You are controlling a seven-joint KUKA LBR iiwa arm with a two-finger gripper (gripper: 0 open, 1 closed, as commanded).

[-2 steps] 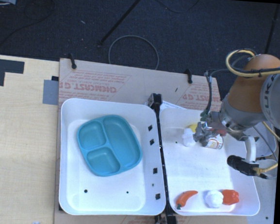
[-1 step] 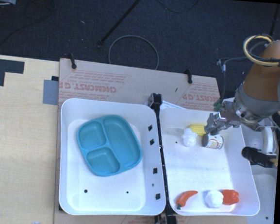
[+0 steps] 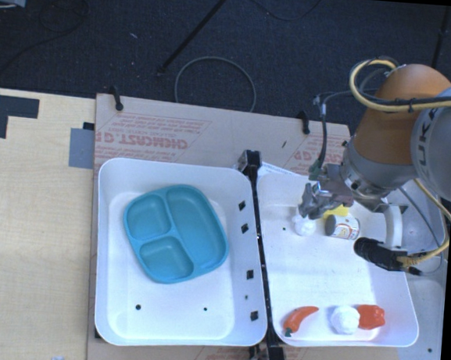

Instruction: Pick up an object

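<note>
My gripper (image 3: 312,206) hangs low over the far part of the right bin (image 3: 322,282). A small white object (image 3: 305,226) lies right below its tip, touching or nearly so. A yellow and white object (image 3: 341,225) sits just to the right of it, partly under the wrist. At the near edge of this bin lie an orange-red pepper (image 3: 300,318), a white ball (image 3: 345,320) and a red-orange piece (image 3: 371,314). Nothing shows lifted off the bin floor.
The left bin (image 3: 121,299) holds a blue divided plate (image 3: 175,233). A black divider (image 3: 255,248) runs between the two bins. The grey arm with its orange band (image 3: 400,112) comes in from the upper right.
</note>
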